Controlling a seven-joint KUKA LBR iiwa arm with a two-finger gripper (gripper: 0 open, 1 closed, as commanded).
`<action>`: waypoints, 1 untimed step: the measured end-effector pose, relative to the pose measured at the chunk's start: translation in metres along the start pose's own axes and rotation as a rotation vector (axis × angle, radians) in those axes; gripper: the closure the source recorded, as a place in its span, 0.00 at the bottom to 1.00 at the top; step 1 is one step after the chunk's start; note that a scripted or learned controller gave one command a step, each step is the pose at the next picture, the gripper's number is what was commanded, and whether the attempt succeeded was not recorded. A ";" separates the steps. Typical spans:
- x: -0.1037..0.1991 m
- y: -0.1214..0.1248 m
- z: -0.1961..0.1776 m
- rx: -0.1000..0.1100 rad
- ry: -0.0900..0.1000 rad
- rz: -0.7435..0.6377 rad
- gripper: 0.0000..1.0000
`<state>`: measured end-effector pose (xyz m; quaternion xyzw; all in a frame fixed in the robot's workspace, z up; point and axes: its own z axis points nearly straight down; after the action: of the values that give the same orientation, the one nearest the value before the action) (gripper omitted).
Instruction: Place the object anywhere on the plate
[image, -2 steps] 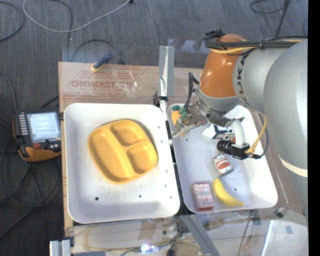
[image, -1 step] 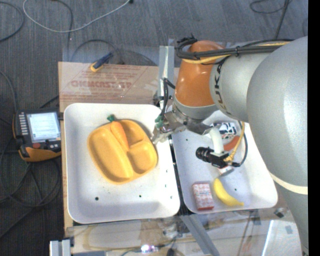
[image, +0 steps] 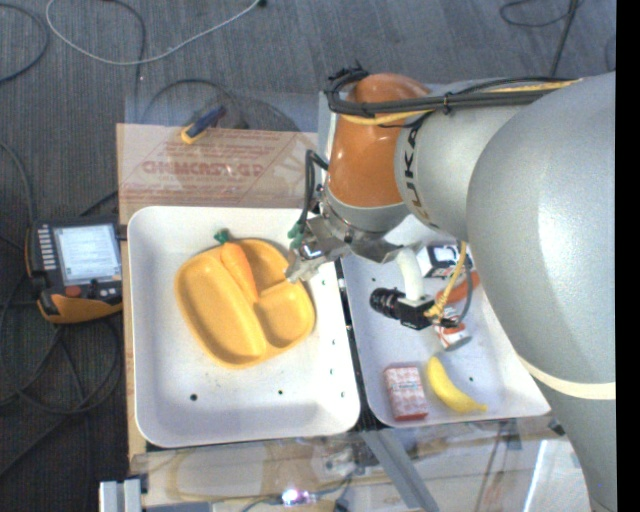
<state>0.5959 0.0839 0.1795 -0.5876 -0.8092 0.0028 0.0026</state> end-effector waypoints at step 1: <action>-0.018 -0.041 0.000 0.001 0.000 0.128 1.00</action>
<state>0.5627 0.0537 0.1798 -0.6383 -0.7698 0.0032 0.0026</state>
